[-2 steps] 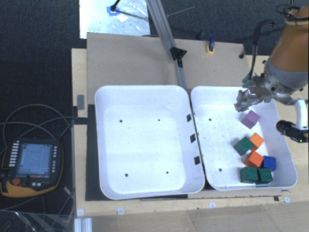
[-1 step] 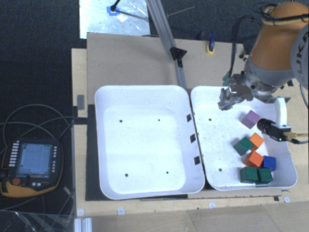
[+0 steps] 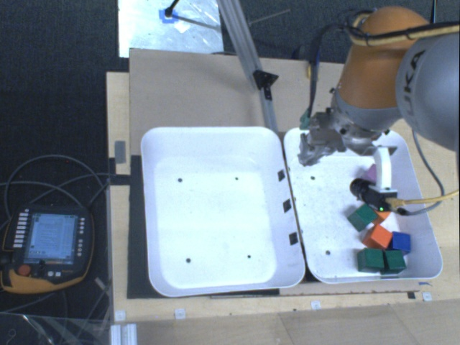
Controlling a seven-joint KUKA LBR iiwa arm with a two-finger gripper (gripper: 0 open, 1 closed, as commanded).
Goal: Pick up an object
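In the right bin (image 3: 323,264), several small blocks lie bunched at the near right: a green one (image 3: 363,216), an orange one (image 3: 379,236), a blue one (image 3: 400,242) and two dark green ones (image 3: 376,260). A pink piece (image 3: 371,172) peeks out beside a white part of the arm. My gripper (image 3: 312,152) hangs over the far left part of the right bin, well away from the blocks. Nothing shows between its fingers.
The left bin (image 3: 154,214) lies beside the right one, with a ridge between them. A grey pole (image 3: 244,42) slants down to the bins' far edge. A teach pendant (image 3: 47,246) with cables lies on the floor at left.
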